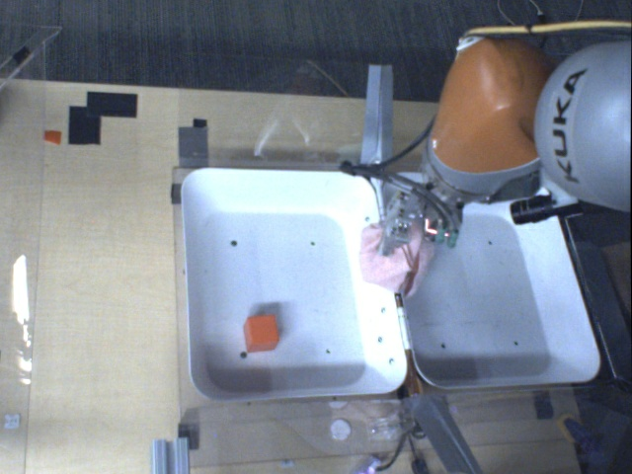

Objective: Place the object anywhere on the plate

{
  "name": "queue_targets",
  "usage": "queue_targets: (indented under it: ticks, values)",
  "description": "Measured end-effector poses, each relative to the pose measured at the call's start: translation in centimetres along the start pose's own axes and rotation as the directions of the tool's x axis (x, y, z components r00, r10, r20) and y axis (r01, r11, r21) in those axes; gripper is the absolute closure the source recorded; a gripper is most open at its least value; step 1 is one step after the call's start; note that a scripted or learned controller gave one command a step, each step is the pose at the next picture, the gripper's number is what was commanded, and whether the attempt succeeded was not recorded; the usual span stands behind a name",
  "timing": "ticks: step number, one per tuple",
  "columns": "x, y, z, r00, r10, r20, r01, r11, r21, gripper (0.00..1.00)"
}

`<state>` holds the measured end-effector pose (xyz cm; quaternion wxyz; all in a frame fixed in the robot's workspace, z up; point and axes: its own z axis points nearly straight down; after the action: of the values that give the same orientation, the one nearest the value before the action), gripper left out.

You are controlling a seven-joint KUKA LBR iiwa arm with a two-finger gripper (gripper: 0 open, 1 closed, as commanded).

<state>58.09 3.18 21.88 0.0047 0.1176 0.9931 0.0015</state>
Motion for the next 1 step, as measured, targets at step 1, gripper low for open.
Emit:
queue_targets:
  ticks: [1]
  values:
    - [3.26, 3.73, -0.46, 0.972, -0.233, 0.001, 0.233, 0.972, -0.001, 1.0]
